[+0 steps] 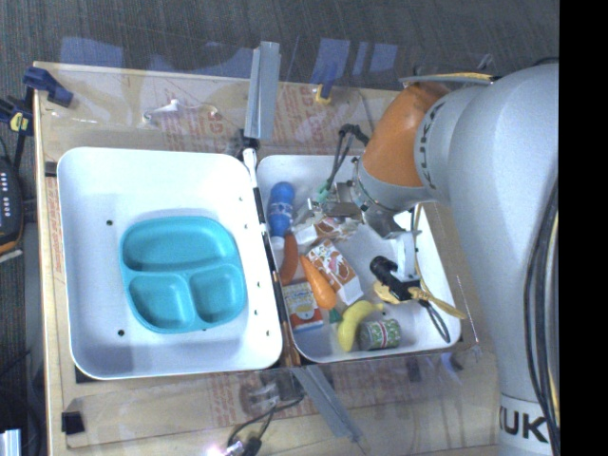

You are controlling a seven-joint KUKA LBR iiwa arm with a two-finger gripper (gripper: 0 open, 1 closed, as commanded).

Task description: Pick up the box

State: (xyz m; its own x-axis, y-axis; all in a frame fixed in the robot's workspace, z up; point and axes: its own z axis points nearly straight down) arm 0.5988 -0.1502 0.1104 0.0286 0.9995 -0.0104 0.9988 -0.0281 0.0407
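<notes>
Box [332,266]: flat cardboard rect., printed, tilted in right bin [439,297].

Setting: robotics lab
Evidence: industrial arm [494,207] over plywood tabletop [142,112]; two white bins [85,188]; loose cables [14,122]; carpet floor [285,8]

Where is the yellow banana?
The banana lies near the front of the right bin, between the orange-capped bottle and a small can.

Arm [475,150] covering right bin's [437,335] far corner (fingers hidden), box labels unreadable
</notes>
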